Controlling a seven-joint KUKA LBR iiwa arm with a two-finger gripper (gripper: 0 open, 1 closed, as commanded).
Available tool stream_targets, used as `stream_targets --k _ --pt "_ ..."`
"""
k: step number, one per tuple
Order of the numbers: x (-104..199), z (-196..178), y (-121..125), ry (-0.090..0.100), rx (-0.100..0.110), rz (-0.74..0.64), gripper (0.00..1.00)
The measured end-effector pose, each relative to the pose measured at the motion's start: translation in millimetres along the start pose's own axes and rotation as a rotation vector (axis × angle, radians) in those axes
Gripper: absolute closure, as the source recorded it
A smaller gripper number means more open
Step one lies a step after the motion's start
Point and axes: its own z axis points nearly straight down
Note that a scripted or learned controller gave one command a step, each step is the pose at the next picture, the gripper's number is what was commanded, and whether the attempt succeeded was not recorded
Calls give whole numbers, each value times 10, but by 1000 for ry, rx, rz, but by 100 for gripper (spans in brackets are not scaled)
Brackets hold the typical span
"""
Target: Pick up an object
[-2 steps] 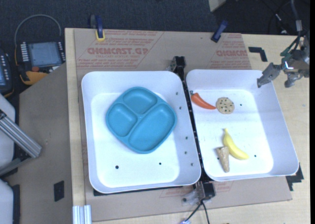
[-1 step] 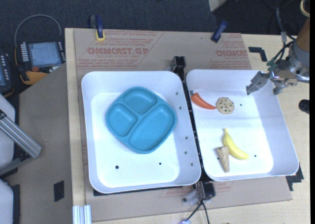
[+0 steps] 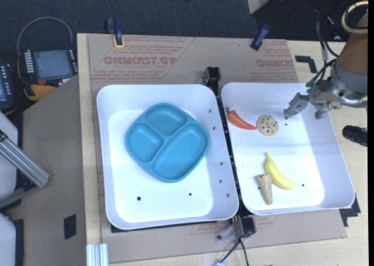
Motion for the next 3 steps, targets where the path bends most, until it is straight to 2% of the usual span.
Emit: stream_targets --k 1,2,3 --pt "-19 427 -26 0 -1 1 0" --pt "-22 294 -13 -2 -7 1 100" --pt "-22 -335 -57 -5 -13 1 100"
